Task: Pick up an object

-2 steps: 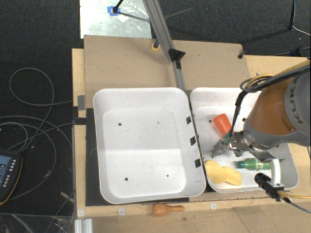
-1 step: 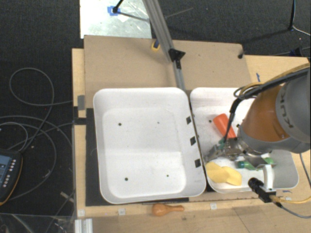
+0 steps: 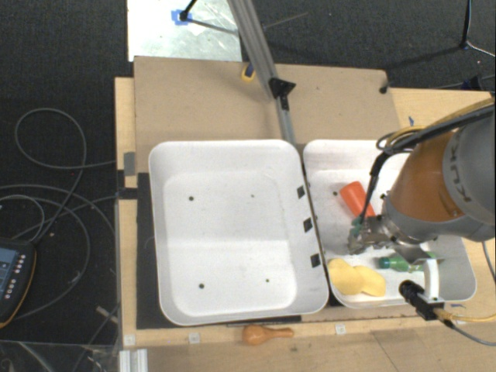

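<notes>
Low over the glossy right bin [image 3: 322, 161], metallic end effector [image 3: 358, 240], grip indiscernible, beside orange cylinder [image 3: 356, 198].

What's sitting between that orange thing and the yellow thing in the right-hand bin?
In the camera view, the gripper sits between the orange object and the yellow object.

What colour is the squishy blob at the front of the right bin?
Pale yellow. The blob lies in the right bin, seen in the camera view.

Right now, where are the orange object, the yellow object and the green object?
orange object [image 3: 356, 197], camera view, middle of its visible side
yellow object [image 3: 355, 278], camera view, centre of its top
green object [image 3: 395, 263], camera view, its visible middle
</notes>
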### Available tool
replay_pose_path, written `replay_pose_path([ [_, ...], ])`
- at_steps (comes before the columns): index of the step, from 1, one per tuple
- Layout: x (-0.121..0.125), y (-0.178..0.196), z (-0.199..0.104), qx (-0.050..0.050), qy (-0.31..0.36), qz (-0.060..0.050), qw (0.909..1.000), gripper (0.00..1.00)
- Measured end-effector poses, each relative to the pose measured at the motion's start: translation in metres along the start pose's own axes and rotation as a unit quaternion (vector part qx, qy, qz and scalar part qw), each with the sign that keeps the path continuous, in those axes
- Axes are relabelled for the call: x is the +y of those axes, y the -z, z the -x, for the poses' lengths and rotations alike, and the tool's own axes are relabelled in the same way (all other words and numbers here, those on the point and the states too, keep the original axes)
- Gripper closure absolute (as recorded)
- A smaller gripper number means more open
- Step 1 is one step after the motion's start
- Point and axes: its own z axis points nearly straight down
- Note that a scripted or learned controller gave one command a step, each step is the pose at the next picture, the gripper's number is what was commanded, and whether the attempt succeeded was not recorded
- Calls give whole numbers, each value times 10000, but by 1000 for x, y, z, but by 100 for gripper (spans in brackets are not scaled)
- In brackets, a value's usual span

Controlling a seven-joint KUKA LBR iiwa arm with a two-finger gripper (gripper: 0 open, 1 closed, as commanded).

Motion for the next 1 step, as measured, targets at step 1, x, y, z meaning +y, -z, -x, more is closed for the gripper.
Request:
replay_pose_path([
  [1, -1, 44, -3, -5, 27, 19, 10000, 100],
])
